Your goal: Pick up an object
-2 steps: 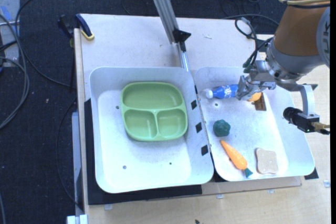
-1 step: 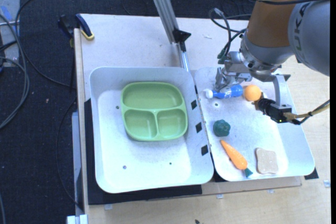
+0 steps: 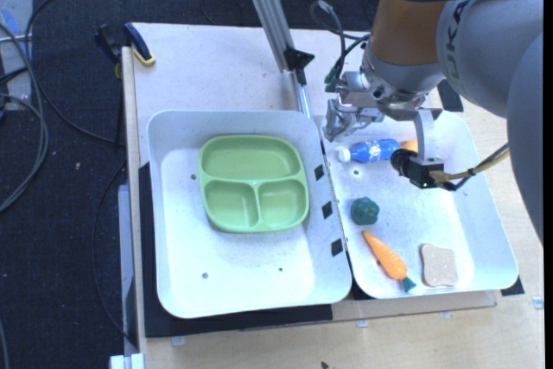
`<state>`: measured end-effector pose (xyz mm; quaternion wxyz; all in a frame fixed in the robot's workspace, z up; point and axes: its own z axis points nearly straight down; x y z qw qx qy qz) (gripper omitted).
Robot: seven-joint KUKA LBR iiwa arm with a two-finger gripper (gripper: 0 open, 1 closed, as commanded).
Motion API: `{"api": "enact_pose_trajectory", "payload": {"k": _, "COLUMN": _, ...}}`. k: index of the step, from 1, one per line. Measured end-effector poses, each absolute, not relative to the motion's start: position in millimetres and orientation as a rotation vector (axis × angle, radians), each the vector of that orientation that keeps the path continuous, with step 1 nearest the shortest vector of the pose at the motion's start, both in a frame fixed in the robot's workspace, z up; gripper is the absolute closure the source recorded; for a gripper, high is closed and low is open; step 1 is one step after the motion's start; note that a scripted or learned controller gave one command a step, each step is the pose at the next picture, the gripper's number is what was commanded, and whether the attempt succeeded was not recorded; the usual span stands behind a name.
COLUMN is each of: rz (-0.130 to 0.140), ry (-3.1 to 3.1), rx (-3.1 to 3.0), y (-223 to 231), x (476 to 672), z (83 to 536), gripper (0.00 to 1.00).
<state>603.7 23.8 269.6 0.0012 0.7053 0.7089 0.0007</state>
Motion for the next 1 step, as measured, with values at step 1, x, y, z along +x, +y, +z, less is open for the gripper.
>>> {"api": "enact_pose_trajectory", "payload": {"k": 1, "rz": 0.003, "ry": 2.225, "rx": 2.215, "y": 71.1, "x": 622.2, "z": 267.8, "gripper": 1.00}}
